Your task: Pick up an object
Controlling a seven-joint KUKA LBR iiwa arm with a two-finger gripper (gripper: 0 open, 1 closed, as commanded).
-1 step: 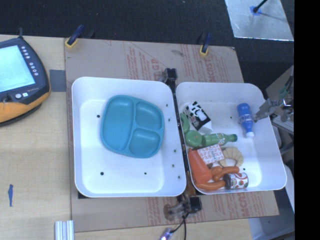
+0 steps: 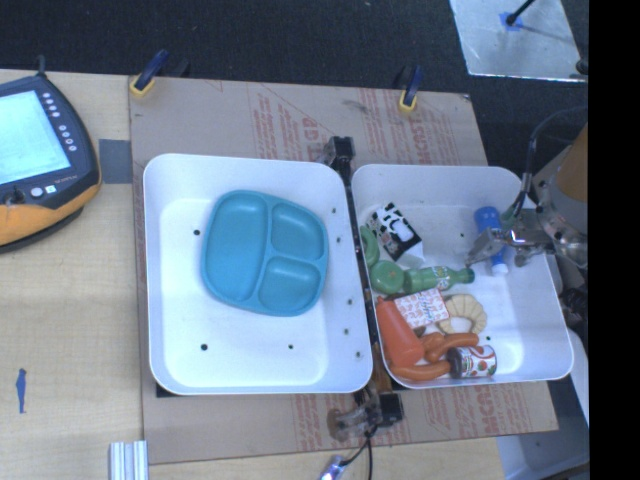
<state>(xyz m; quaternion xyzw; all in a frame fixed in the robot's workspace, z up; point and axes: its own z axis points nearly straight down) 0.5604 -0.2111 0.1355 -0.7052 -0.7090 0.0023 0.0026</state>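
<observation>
Gripper (image 2: 500, 243) low over right white bin (image 2: 535, 313), near small blue cap-like piece (image 2: 486, 217); jaw state: cannot tell. Best centred over blue piece, descending straight, closing squarely.

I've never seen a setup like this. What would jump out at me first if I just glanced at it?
Probably the big light-blue divided plastic plate, lying alone in the left white bin. Next, the jumble in the right white bin: an orange plastic piece, a green bottle and a small red can crowd its left and near side. The metal gripper reaches in at the right bin's far right, by a small blue object.
</observation>
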